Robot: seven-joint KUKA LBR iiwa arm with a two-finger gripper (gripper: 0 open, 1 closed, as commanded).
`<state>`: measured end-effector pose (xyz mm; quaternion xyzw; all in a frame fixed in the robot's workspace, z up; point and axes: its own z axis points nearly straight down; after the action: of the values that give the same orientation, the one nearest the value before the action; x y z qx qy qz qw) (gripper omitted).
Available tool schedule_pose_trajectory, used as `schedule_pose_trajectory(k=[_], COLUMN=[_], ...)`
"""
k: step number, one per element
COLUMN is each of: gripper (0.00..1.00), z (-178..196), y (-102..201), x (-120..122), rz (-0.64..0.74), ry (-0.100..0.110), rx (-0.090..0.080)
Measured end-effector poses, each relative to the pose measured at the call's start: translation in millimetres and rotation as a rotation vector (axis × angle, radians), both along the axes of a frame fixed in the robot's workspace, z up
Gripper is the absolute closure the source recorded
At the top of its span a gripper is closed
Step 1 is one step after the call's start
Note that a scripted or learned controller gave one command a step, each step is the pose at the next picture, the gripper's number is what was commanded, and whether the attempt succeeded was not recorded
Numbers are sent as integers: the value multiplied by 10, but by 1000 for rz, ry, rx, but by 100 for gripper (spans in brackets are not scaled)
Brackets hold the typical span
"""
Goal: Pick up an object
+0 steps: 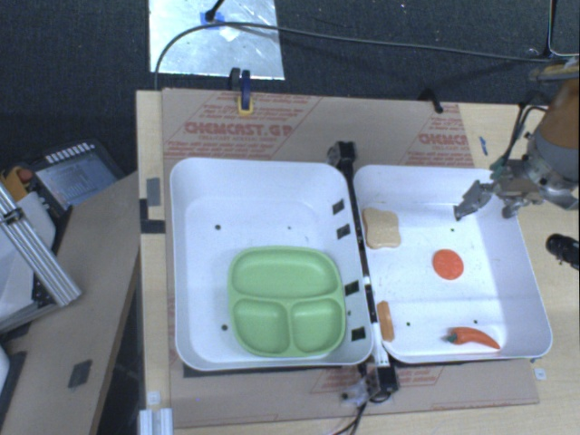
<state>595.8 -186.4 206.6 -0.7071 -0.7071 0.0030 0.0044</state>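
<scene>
Farthest from the gripper [488,199], in the left white bin [195,184], a pale green three-compartment plastic plate [286,300] lies flat near the front wall. Across the divider, in the right white bin [528,284], a beige slice of toy bread [381,227] sits to the gripper's left and slightly nearer the front, while a narrow tan piece [385,320], perhaps a toy bread stick, lies against the divider well below it. An orange-red flat round piece [448,264] lies nearest, just below and left of the fingertips; an orange toy carrot with a green top [472,337] rests by the front wall. The gripper hangs over the bin's back right part with its two dark fingers spread and nothing between them. The round piece looks the likeliest target, but being so flat, it could slide from under closing fingers; a descent from here would meet bare floor.
</scene>
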Motion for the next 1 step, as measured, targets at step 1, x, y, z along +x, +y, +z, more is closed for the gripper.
schedule_pose_trajectory(k=[1], gripper=[0], z=[73], y=[5], x=[29], rz=[3], ry=[-12], rx=[-2])
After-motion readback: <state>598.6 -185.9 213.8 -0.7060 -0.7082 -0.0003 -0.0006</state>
